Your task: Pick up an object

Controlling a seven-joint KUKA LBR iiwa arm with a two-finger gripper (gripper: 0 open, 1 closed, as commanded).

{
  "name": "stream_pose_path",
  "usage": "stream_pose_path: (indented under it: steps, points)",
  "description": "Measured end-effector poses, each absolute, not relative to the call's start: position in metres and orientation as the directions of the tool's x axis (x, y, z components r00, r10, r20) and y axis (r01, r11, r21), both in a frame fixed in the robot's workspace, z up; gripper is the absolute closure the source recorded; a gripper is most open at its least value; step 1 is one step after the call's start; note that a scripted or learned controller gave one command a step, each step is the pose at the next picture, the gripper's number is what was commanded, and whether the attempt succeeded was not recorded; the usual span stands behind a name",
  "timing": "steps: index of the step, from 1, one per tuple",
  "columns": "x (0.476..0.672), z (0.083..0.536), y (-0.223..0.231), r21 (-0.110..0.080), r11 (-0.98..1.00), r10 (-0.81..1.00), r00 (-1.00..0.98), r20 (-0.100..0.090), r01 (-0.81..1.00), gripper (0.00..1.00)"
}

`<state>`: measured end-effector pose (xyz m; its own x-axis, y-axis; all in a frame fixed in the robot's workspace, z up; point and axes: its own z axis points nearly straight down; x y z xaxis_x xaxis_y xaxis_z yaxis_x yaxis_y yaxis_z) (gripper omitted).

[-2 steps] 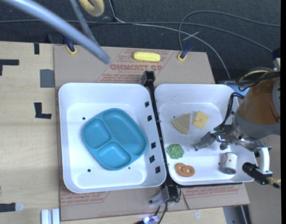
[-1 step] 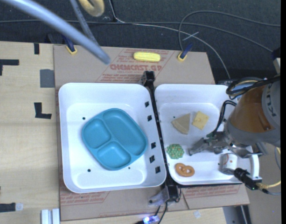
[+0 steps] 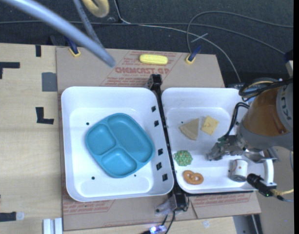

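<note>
Cardboard (image 3: 134,72) behind the bins reads "CHEMCAST GP" in red.

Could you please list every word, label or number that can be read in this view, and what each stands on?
"CHEMCAST GP", red print on the brown cardboard sheet under the two white bins: the first word reads fairly clearly, the last letters are uncertain.
A smaller red line beneath it, beside the yellow toy corn cob: too blurred to read.
</note>
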<state>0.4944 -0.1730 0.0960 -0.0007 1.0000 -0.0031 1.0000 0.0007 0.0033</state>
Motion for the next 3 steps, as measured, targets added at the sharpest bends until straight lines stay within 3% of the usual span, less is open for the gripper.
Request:
stream_pose_path:
  steps: [3]
  points:
    - [0.487, 0.248, -0.172, 0.004, 0.002, 1.000, -0.002, -0.001, 1.000, 1.00]
